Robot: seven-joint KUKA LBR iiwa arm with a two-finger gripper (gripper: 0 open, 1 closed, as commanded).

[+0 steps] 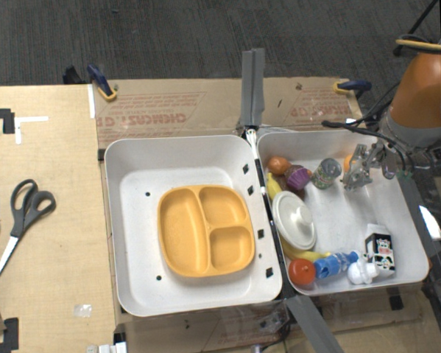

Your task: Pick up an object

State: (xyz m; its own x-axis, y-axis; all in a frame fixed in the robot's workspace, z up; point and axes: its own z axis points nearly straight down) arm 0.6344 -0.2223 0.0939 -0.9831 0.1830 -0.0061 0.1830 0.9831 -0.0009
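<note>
The right bin (399, 199) holds several small objects. Along its far side lie an orange-brown ball (279, 164), a purple piece (298, 177) and a grey-green round thing (326, 172). A yellow banana (272, 185) lies by the left wall beside an overturned white bowl (294, 218). At the near side are a red ball (301, 272), a blue and yellow toy (333, 263), a white bottle (362, 273) and a black-and-white carton (379, 251). My gripper (356, 169) hangs low in the bin's far right part, just right of the grey-green thing. Nothing visibly sits in it.
The left bin (127, 214) holds a yellow divided plate (206, 229). Scissors (22, 213) lie on the wooden bench at the left. Blue clamps (101, 81) (356, 86) pin the cardboard behind the bins. The arm's orange band (420, 88) is at the right edge.
</note>
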